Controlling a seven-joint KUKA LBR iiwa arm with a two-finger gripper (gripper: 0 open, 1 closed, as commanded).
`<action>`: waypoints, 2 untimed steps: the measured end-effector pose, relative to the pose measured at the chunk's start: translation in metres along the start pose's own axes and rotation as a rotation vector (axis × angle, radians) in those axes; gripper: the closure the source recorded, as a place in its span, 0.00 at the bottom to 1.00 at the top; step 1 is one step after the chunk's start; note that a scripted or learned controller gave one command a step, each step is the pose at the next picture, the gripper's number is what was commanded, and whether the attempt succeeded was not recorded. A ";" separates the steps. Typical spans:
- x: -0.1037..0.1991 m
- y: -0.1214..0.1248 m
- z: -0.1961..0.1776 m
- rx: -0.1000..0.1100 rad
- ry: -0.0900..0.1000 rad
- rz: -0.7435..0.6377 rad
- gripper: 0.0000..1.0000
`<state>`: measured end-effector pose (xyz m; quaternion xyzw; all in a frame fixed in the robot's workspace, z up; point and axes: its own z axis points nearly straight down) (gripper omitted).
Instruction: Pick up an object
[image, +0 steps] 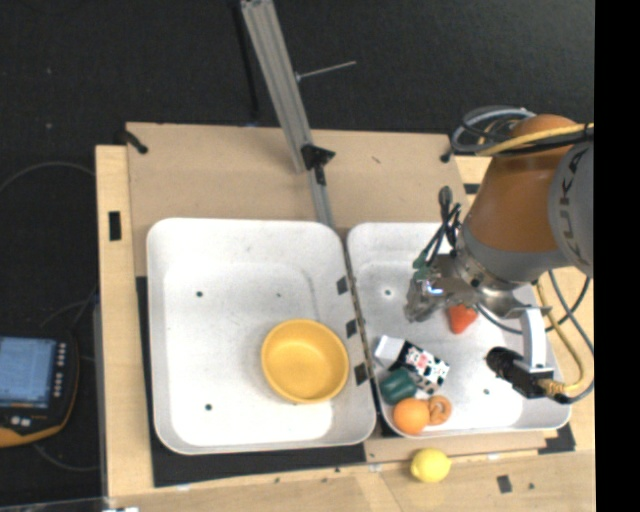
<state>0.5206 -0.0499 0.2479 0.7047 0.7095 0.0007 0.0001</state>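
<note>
The hand (432, 296) hangs low over the right bin (385, 250), up near its middle, and from this angle I cannot tell whether it is open or closed. Just beside it, to the right, an orange-red object (461, 319) peeks out from under the wrist; whether the two touch is unclear. Above sits the bulky arm (520, 205) with its orange band, reaching in from the right. Down at the near edge of the same bin there's a cluster: a white block (388, 350), a black-and-white patterned piece (427, 367), a dark green object (396, 383) and an orange ball (411, 416), all packed close. Across the divide, a yellow bowl (304, 360) rests upright in the left bin (200, 260). A yellow lemon (430, 465) lies out on the worktop (230, 180), just beyond the right bin's near rim.
</note>
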 end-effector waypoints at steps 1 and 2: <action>0.053 0.001 0.012 0.001 0.000 0.000 1.00; 0.101 0.007 0.009 -0.001 0.001 -0.001 1.00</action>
